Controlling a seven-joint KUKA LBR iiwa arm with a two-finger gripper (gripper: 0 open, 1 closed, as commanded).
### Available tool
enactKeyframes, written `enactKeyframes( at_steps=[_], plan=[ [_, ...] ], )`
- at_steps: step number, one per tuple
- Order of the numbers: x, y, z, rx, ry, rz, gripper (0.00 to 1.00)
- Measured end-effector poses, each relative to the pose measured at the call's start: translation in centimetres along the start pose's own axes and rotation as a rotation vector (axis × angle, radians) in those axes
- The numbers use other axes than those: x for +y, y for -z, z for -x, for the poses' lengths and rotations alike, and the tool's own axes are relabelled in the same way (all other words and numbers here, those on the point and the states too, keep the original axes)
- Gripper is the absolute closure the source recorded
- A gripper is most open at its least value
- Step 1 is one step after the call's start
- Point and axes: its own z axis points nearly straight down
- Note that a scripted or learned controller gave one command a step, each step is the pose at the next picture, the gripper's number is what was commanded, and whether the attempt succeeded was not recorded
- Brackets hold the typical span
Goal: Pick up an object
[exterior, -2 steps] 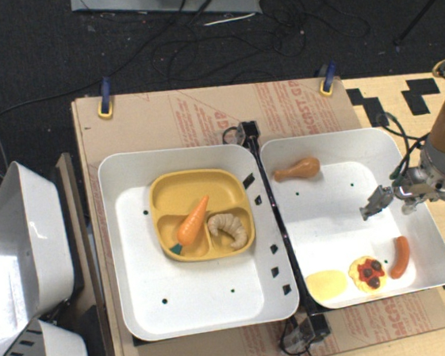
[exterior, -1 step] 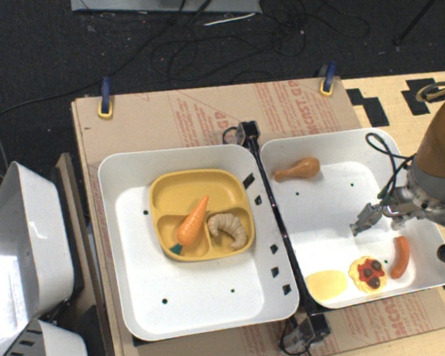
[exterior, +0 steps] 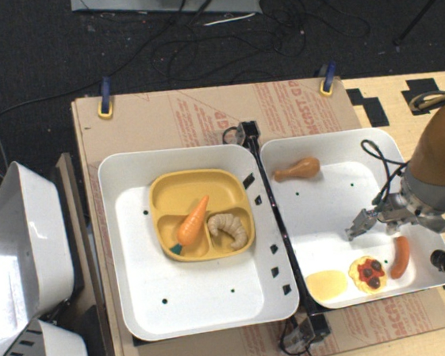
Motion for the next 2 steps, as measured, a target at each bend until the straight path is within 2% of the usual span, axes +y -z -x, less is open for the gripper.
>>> enactKeyframes(
  at_steps=[1,2],
  plan=[
    [0.1,1.1,0.0,-0.001,0.0,0.002,1.0],
    [0.4,7.5,-0.1,-0.003,0.004,0.008,1.0]
  ],
)
